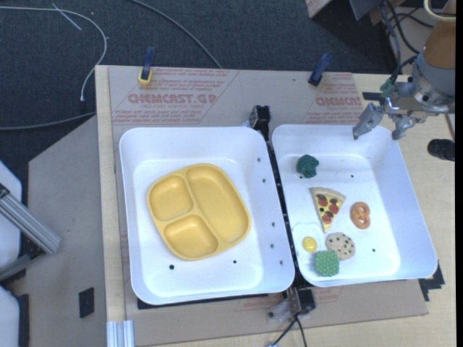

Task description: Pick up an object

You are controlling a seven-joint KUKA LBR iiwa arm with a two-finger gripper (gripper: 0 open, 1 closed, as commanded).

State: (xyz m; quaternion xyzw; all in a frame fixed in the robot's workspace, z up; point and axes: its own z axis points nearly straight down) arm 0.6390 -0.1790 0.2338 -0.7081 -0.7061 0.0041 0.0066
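Right bin [405, 194], contents: dark green broccoli piece [307, 166] near the back left; pizza slice [327, 207] and pretzel [359, 215] mid-bin; yellow piece [309, 244], cookie [340, 245] and green textured ball [327, 264] at the front. Gripper [383, 124]: fingers spread, holding nothing, poised over the bin's back right rim, well apart from every item. Left bin [137, 165]: one yellow three-compartment plate [198, 210], centred.

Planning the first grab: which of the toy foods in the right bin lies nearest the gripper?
The dark green broccoli, at the bin's far end. It sits closest to the open gripper; the pizza slice, pretzel and cookie lie farther toward the front.
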